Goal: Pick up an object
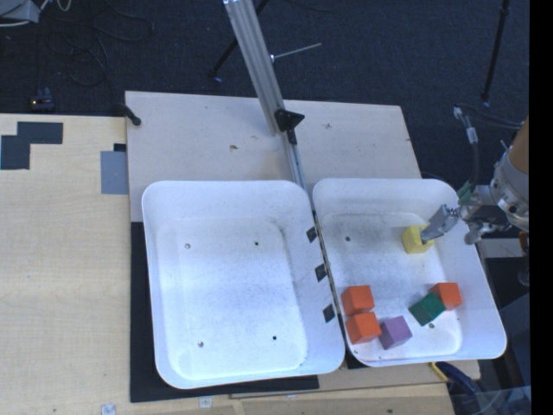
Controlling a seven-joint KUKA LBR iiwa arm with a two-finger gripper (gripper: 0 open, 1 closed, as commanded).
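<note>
The arm comes in from the right and its tool sits over the far right part of the right bin, low beside the yellow block. One grey finger slants down to touch or nearly touch the block's upper right corner; a second finger appears further right, near the bin's rim, so the tool looks spread fairly wide, with nothing between its fingers. The step in hand, by my reading, is the approach and line-up on the yellow block, which lies on the bin floor, well apart from the other pieces. Those sit toward the near side: two orange blocks stacked close by the divider, a purple block just right of them, then a green block touching another orange block. The left bin rests on the same worktop. The next move calls for shifting the tool left (so the block falls between the fingers rather than under one of them), settling lower, closing, and lifting straight up; closing from the present offset would probably only nudge the block aside.
</note>
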